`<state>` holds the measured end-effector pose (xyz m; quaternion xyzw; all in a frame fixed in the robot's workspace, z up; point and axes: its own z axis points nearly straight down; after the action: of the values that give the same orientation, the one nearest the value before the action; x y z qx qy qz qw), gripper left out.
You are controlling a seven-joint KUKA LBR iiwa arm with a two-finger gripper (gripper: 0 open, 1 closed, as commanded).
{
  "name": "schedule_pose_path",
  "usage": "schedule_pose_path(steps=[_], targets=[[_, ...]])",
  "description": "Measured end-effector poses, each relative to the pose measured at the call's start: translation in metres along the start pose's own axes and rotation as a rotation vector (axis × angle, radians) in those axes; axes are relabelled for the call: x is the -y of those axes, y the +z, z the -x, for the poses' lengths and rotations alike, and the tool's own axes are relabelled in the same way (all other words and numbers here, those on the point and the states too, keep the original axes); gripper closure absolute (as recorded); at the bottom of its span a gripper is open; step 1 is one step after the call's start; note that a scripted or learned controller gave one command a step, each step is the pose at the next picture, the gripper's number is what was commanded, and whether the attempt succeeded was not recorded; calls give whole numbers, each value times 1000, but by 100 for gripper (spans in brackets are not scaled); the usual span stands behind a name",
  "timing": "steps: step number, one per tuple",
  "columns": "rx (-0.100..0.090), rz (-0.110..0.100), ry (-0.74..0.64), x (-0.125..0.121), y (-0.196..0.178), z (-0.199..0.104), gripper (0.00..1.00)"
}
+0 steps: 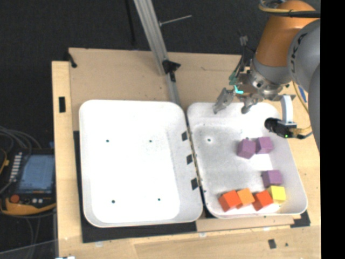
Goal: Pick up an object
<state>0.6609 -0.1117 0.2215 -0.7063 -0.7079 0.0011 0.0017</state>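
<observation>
Grey arm [280,31] with an orange band enters from 2 o'clock of the frame. The hand [234,104] is over the 12 o'clock rim of the right bin [215,161]. Its fingers [220,103] are spread wide and slant down toward 7 o'clock, with only white bin rim visible between them, pinching no block. Cannot tell if the fingertips touch the rim.

All blocks lie in the right bin, in its 3 to 6 o'clock part, well apart from the hand:
- The left purple block [246,148] sits toward 3 o'clock of bin centre.
- The right purple block [264,144] touches it at its 3 o'clock.
- The third purple block [272,177] is at 5 o'clock of that pair, near the bin's 4 o'clock wall.
- The yellow block [278,193] is just beside it at 6 o'clock and looks to be touching it.
- A row runs along the 6 o'clock wall: red-orange block [230,200], pale orange block [246,196], then red block [262,200]. They are packed close, and the red one is against the yellow block.

The left bin [129,161] sits at 9 o'clock of the right bin, rims side by side, with black clips [189,158] along the seam. Both bins rest on a tan surface [118,74]. A metal pole [151,31] slants from the frame's 12 o'clock down to the top of the seam. A screen device [33,176] with cables sits at 9 o'clock, off the surface's edge
</observation>
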Motion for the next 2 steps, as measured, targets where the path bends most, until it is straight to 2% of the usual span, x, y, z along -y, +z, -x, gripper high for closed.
schedule_pose_path(steps=[1,2], targets=[[2,4,-2,-1,-3,0,0],[3,-1,2,-5,59,4,0]])
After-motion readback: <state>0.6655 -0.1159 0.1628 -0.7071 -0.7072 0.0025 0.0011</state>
